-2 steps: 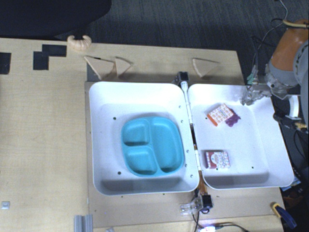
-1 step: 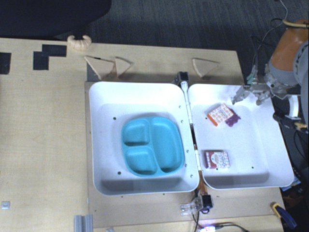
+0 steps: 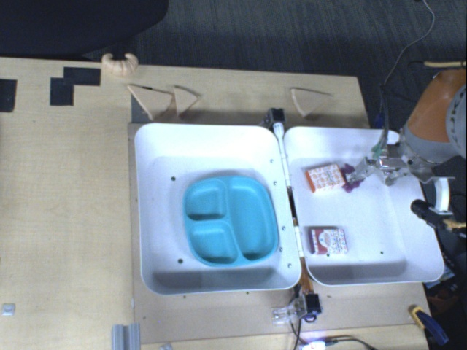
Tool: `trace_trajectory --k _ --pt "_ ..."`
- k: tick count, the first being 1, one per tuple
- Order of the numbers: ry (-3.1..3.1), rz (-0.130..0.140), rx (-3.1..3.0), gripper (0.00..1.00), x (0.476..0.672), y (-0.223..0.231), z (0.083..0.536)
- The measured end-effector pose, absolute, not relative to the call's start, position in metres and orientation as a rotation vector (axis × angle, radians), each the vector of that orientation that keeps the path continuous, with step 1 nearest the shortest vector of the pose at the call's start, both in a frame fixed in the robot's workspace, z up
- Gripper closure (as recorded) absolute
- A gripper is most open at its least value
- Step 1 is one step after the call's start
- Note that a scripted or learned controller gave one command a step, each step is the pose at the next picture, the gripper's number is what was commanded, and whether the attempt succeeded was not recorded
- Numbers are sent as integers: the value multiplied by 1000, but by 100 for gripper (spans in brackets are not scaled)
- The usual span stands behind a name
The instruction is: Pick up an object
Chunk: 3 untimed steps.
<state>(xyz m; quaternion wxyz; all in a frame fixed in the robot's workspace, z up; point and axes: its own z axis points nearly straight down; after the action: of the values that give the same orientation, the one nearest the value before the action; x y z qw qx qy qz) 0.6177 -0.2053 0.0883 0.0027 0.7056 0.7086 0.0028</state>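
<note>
Pale wood bench (image 3: 66, 217) is seen from above, with dark grey carpet beyond its far edge; two shallow white bins are set side by side on it, touching along their inner rims. Within the left bin (image 3: 157, 195) a blue divided tray (image 3: 230, 219) is laid flat near the middle, its three compartments facing up. Within the right bin (image 3: 408, 257) an orange-and-white packet (image 3: 324, 177) is placed toward the far side; just beside its right end a small purple object (image 3: 352, 179) is found, and a dark red packet (image 3: 326, 240) is placed nearer the front rim, apart from both. The gripper (image 3: 367, 166) is reached in from the right, low over the far part of the right bin, with its tips at the purple object; whether the object is pinched cannot be told, since the tips are too small and blurred.
</note>
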Motion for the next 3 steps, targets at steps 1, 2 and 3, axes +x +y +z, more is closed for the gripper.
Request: trace_trajectory --k 1,2,3 --pt "2223 14 2203 100 620 -205 101" --pt "2225 6 2211 100 659 -151 168" --pt "2225 4 2212 0 659 -152 167"
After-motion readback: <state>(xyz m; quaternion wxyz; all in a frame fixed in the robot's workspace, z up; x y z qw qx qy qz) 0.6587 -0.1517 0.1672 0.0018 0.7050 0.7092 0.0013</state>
